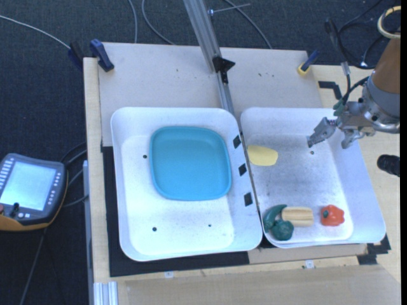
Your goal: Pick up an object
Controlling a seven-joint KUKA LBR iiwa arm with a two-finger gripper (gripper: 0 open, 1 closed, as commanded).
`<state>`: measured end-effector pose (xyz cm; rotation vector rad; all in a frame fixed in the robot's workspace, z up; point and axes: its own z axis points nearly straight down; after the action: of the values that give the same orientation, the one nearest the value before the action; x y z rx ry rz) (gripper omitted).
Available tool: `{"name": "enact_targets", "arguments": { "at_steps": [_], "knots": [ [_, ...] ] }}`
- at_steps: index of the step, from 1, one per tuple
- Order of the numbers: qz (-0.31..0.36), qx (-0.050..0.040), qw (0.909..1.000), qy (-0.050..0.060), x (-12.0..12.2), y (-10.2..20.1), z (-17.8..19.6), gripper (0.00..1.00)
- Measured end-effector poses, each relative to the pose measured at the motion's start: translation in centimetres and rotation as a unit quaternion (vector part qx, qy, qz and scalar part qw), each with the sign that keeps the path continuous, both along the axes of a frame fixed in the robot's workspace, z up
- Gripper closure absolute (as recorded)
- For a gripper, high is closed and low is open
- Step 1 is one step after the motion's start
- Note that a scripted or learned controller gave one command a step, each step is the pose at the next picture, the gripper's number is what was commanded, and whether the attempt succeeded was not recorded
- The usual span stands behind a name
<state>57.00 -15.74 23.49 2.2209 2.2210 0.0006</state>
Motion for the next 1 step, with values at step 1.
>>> {"name": "enact_targets", "arguments": {
  "at_steps": [1],
  "knots": [
    [0.000, 0.0005, 1.0000, 0.003, -0.71, -0.43, -5.91, 0.00]
  ]
}}
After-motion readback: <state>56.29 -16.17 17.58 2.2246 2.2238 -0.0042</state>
